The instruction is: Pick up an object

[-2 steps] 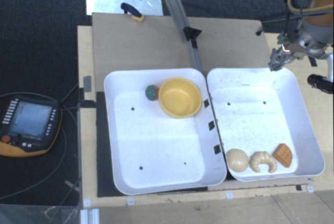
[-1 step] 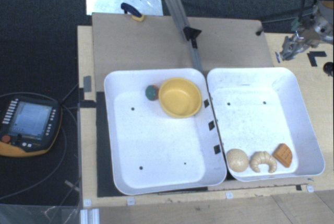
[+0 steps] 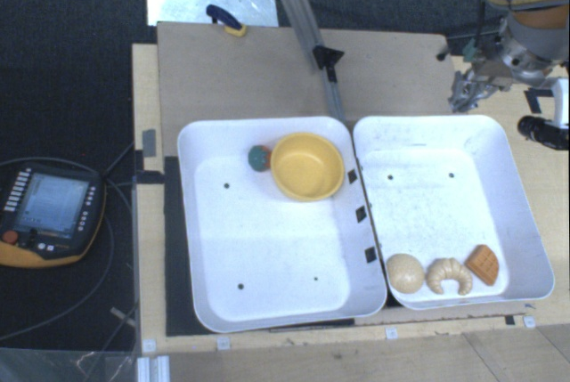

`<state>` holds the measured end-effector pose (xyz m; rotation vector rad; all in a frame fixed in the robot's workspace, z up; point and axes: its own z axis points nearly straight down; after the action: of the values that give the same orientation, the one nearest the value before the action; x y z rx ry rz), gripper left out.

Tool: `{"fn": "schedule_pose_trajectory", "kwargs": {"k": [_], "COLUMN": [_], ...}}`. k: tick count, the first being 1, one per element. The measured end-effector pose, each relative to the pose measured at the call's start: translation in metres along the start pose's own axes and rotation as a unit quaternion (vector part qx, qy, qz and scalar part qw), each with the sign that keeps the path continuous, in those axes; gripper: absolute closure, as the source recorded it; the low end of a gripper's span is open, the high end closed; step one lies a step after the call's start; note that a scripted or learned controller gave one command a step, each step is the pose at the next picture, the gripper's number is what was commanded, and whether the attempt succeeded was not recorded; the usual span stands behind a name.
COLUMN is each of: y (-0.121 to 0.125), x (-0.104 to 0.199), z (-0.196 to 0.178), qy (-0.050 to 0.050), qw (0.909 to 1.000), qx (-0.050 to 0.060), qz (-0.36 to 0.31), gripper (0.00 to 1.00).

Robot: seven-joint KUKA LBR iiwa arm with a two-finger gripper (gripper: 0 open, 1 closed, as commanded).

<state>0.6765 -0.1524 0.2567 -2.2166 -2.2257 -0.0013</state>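
A yellow bowl (image 3: 307,166) sits at the back right of the left bin (image 3: 267,282), with a small dark green ball (image 3: 259,158) touching its left side. Along the front of the right bin (image 3: 436,149) lie a round beige bun (image 3: 405,272), a pale croissant (image 3: 451,275) and a small orange waffle (image 3: 484,264). My gripper (image 3: 467,95) hangs above the bench just behind the right bin's back rim, pointing down, with nothing visible between its fingers. It is far from all the objects.
A metal pole (image 3: 303,11) slants across the brown board behind the bins. A blue and yellow clamp (image 3: 224,18) lies at the board's back left. A teach pendant (image 3: 49,211) rests on the floor at the left.
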Motion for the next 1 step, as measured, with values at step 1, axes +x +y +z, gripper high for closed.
{"fn": "schedule_pose_trajectory", "kwargs": {"k": [1], "y": [0.0034], "x": [0.0501], "z": [-0.0017], "qy": [0.0], "qw": [1.0], "qx": [0.0], "qz": [0.0], "gripper": [1.0]}}
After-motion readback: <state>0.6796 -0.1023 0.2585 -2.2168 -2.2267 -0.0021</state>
